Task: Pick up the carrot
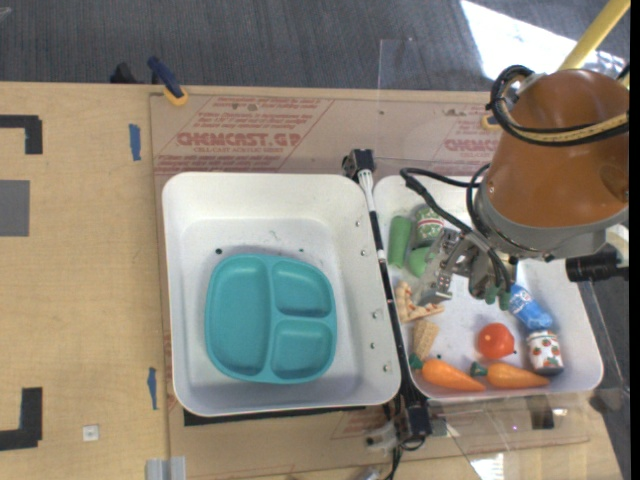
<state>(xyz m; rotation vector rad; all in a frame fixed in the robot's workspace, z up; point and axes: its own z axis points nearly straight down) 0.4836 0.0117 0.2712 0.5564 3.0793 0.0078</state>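
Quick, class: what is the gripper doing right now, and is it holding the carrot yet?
Gripper: hanging over the right bin, holding nothing; whether it is open or closed cannot be told. The carrot lies in the bin, apart from it.

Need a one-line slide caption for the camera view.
Gripper hovers over the right bin, above two carrots near its front wall; teal plate in left bin.

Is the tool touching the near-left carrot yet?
Apart. In the camera view, the tool hangs over the right bin, with bare bin floor between it and the carrot.
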